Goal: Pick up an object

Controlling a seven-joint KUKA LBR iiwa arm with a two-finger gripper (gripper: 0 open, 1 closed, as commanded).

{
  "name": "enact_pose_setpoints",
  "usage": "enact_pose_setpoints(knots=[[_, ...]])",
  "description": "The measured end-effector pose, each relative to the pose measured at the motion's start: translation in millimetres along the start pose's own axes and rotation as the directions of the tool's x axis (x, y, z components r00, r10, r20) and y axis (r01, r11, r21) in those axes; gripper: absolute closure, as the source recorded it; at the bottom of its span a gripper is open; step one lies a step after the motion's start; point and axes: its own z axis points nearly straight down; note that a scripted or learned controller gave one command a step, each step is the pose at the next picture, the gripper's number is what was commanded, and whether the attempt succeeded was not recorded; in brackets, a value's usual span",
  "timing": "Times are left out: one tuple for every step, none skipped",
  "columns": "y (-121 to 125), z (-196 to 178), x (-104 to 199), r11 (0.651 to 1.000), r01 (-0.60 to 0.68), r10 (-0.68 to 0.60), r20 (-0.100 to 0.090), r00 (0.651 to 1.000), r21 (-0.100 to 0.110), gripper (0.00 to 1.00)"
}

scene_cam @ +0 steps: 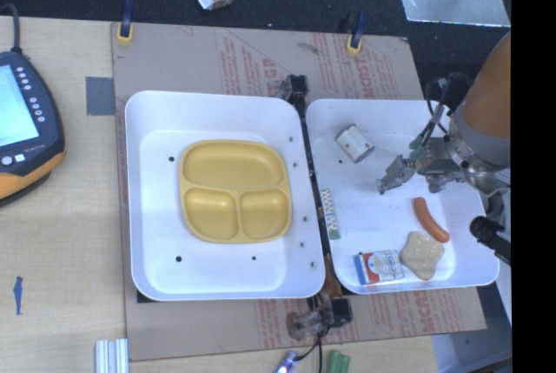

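Hovering over the right bin (347, 276), the hand (393, 178) reaches in from three o'clock with nothing between its fingers; how wide they stand I cannot tell. A small grey box (354, 142) lies toward ten o'clock of it. A sausage (431, 219) lies at four o'clock, with a tan sponge (421, 256) and a small carton (380, 267) near six. The left bin (148, 189) holds a yellow divided plate (234, 189).

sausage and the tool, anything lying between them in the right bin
Nothing: in the camera view, just bare white bin floor lies between the tool and the sausage.
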Motion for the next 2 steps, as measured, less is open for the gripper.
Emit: enact_pose_setpoints(knots=[[39,27,-56,1.000,-0.001,0.001,0.002,1.000,0.000,0.00],[15,111,-100,1.000,0.000,0.000,0.001,1.000,0.002,0.00]])
